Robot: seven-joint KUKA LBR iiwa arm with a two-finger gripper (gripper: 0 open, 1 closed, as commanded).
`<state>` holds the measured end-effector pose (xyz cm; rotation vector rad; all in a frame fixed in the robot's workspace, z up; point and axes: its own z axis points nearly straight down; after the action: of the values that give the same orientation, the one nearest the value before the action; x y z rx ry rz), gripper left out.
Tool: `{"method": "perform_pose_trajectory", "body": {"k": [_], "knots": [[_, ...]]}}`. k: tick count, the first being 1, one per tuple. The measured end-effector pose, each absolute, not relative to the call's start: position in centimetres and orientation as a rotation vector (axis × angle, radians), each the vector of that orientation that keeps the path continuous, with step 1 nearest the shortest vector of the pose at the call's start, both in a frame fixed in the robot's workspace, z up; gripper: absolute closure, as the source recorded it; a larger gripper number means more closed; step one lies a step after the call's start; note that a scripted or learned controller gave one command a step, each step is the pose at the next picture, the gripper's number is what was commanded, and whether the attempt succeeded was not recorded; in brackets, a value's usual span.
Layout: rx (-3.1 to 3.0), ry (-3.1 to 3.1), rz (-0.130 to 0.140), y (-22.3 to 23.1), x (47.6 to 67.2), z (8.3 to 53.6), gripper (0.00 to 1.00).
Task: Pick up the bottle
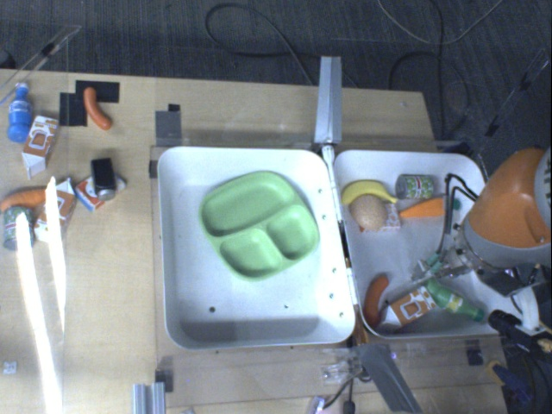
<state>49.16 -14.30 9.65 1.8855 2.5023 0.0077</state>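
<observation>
We see the bottle [455, 303] lying on its side in the right bin [405, 247], at about five o'clock in it, green with its neck pointing toward four o'clock. At its nine o'clock end it touches a small carton [412, 306], and a sausage [374, 296] lies just beyond that by the bin's left wall. The gripper [438, 266] hangs just above the bottle, at its eleven o'clock, below the arm's orange band [511, 207]. Whether the pincer is open or closed we cannot tell; the metal parts there are too small and tangled to read, and nothing shows between them.

We judge this to be the approach step: the bottle rests on the bin floor, not yet lifted. The next move calls for coming down across the bottle's body, clear of the carton, closing on it and raising it. The round body may roll or slip.
</observation>
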Motion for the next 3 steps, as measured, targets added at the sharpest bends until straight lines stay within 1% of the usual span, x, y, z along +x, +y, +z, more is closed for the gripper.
{"method": "perform_pose_trajectory", "body": {"k": [1,2,3], "knots": [[1.887,2.502,0.007,-14.3,49.1,9.6,0.00],[1.990,2.424,0.010,-20.4,49.1,8.7,0.00],[1.982,2.430,0.011,-20.3,49.3,9.6,1.00]]}}
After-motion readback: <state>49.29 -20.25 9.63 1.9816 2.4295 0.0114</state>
